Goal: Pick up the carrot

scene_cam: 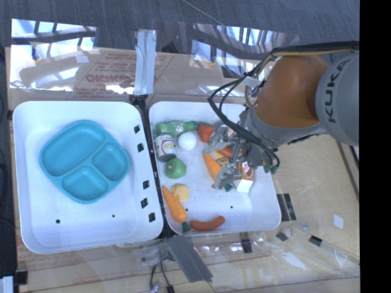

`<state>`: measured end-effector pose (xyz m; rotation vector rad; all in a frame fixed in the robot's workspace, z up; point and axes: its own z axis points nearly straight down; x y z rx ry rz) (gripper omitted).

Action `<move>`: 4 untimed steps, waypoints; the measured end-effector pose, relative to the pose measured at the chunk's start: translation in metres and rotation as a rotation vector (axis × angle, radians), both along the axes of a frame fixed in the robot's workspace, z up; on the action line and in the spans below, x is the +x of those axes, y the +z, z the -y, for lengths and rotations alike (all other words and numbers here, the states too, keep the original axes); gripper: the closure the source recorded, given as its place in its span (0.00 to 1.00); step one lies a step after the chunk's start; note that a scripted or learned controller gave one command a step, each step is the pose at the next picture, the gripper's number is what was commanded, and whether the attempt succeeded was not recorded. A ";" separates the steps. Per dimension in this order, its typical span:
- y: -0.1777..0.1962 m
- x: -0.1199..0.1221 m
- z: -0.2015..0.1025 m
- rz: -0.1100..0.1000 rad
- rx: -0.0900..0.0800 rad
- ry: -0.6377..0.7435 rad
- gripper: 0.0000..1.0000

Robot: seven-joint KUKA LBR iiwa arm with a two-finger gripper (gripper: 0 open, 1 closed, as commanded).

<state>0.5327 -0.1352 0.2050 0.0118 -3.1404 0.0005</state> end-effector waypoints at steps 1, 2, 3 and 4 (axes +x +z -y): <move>-0.114 0.032 -0.014 0.002 0.000 -0.045 0.00; -0.103 0.033 -0.016 0.005 0.000 -0.036 1.00; 0.002 0.036 -0.010 0.012 -0.003 0.055 1.00; -0.107 -0.024 -0.043 -0.008 0.004 0.122 1.00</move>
